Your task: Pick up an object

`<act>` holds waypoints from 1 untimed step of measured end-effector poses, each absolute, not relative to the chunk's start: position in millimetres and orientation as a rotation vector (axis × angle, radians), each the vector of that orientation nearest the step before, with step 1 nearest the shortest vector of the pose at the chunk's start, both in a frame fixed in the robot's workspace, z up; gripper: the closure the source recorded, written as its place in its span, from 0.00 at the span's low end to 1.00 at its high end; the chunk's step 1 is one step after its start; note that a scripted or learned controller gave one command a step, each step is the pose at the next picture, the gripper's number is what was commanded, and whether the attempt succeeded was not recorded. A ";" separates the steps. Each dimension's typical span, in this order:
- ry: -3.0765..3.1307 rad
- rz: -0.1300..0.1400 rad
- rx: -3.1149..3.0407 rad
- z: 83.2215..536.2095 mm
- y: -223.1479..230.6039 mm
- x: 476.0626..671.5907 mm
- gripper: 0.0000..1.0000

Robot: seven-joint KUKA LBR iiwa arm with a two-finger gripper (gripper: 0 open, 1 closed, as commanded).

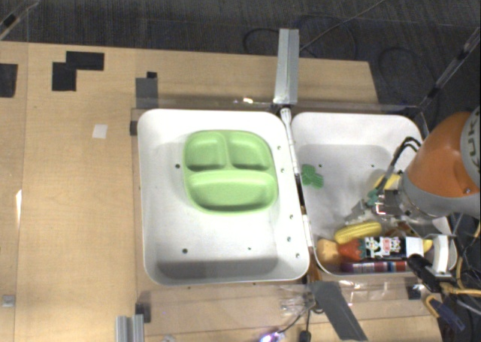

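Just yellow banana (pixel 358 232), curved, w/ tool (pixel 382 207).

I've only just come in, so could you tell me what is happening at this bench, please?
A grey arm with an orange band reaches in from the right over the right bin. Its tool hangs low above a cluster of things at the bin's near edge: a yellow banana, a dark bottle and a red item. Nothing is visibly held yet. A small green piece lies apart. The left bin holds a green divided tray.
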State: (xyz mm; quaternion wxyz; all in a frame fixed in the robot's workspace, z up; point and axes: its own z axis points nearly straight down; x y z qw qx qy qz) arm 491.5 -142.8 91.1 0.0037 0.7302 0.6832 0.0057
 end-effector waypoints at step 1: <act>2.191 0.022 2.237 91.1 -150.1 493.1 0.00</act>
